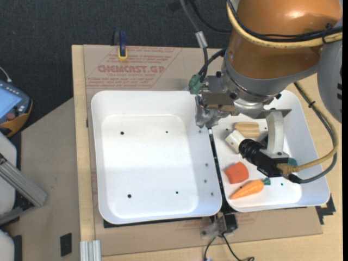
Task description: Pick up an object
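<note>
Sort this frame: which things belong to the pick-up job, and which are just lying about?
Job: gripper, carrot, red block, tan piece, white cylinder, right bin.
Lying about: blue clamp, cardboard sheet, left bin.

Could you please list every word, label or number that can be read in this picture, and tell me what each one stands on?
"CHEMCAST G.P": large red print on the brown cardboard sheet under the bins, at its far end; the punctuation is unclear.
Smaller red lines above and below that word, on the same sheet: too blurred to read.
Blue screen at the left edge: anything on it is too small to read.
</note>
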Tool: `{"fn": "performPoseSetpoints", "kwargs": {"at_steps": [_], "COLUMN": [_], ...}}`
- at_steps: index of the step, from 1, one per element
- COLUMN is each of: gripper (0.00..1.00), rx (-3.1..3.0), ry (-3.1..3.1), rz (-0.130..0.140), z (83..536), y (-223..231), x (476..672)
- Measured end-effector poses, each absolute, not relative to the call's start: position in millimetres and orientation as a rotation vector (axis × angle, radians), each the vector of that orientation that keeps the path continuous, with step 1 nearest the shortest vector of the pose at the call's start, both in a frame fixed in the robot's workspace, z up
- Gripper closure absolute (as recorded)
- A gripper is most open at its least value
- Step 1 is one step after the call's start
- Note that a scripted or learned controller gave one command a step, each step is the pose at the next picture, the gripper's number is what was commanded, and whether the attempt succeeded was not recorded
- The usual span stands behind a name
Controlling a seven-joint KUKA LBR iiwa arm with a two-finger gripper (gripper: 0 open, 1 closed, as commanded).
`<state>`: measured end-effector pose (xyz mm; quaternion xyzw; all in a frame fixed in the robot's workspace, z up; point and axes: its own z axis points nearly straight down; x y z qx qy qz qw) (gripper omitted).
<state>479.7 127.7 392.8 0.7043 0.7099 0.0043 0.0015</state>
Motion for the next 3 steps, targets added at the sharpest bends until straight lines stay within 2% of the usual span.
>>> {"fn": "performPoseSetpoints", "kwargs": {"at_steps": [1, 2, 3], "gripper": [1.00, 1.00, 1.00], "rx": [2.215, 2.227, 2.230], "ry": [2.220, 2.226, 2.215], "rz": [0.013, -0.018, -0.007], "z": [451.4, 351.6, 338.5], "y": [139.8, 140.9, 82.5], "x": [517.8, 483.5, 478.8]}}
